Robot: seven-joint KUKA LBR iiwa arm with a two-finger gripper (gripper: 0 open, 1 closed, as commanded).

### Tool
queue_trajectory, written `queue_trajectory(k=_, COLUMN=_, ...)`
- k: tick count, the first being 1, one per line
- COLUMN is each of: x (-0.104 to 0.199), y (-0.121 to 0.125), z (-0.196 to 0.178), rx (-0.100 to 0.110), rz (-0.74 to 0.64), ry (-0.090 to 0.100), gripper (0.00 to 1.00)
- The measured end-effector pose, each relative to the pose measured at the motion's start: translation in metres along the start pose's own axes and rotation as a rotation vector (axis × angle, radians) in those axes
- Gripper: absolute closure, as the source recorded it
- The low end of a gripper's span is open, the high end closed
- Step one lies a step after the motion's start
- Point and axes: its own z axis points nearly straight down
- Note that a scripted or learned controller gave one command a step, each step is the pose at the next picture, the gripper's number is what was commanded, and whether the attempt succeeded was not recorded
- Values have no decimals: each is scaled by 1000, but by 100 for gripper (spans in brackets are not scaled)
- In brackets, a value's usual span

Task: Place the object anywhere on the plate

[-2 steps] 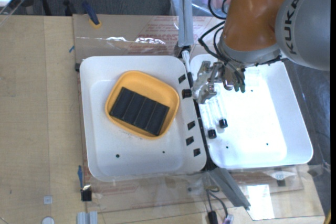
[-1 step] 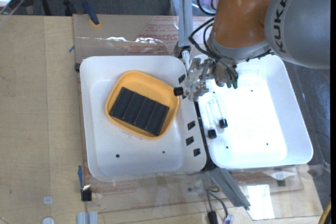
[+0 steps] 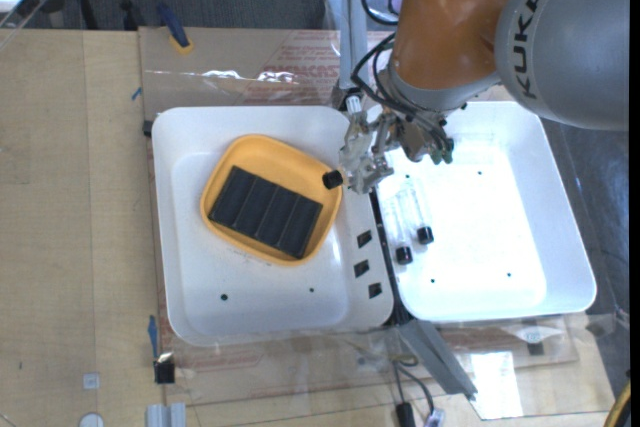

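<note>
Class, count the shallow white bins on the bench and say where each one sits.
2. One shallow white bin is on the left, holding the yellow plate; the other white bin is beside it on the right, under the arm.

Plate point(image 3: 225, 177): yellow plastic, smooth, slight sheen. Black ribbed slab point(image 3: 267, 211) on it: matt, rubbery-looking. Bins point(image 3: 190, 305): white plastic, smooth, semi-gloss. Bench point(image 3: 60, 215): pale wood, matt. Arm point(image 3: 570, 35): grey satin shell w/ glossy orange band point(image 3: 450, 5). Gripper point(image 3: 362, 167): bare metal parts.
</note>
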Motion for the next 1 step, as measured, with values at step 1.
queue_trajectory(k=1, x=0, y=0, z=0, rx=0, rz=1, ry=0, gripper=0)
